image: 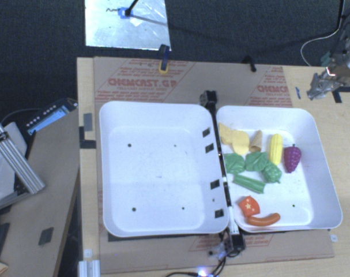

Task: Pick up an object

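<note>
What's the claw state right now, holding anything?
Claw: up at the far right, off the right bin, nothing visibly in it; open or closed cannot be told.

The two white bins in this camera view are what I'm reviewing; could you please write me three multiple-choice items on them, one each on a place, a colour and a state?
1. Where do the plastic toy foods lie?
A. in the left shallow white bin
B. in the right shallow white bin
C. on the bench

2. What colour is the toy bunch of grapes?
A. purple
B. blue
C. white

3. Where is the end effector relative to the bins?
A. inside the left one
B. touching the toy corn cob
C. off beyond the right bin's far corner

Answers: 1 B, the foods are clustered in the right shallow white bin. 2 A, the toy bunch of grapes is purple. 3 C, the end effector hangs over the bench edge, apart from the yellow toy corn cob.
</note>
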{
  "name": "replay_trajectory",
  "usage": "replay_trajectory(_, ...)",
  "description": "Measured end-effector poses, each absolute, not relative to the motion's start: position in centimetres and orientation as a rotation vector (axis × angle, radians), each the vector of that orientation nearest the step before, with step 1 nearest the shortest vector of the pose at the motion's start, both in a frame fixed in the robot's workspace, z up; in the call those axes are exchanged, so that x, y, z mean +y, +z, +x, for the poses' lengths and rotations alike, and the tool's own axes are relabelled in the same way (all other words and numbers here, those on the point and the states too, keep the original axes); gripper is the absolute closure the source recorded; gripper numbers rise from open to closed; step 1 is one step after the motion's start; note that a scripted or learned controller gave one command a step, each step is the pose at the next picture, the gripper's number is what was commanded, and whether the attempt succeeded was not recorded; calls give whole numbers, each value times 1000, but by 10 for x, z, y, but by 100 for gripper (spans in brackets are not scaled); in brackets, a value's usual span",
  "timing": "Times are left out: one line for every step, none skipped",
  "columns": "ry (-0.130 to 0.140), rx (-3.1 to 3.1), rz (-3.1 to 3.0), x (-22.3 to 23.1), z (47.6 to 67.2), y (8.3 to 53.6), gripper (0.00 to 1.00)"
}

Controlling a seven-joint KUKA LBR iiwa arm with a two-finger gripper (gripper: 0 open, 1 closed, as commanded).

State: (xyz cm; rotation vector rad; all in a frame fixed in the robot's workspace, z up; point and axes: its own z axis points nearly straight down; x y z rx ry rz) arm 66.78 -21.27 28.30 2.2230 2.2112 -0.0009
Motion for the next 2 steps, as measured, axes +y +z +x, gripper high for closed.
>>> replay_trajectory(3,2244,2207,-53,669,211,100)
replay_trajectory(4,2217,2218,-99,669,254,100)
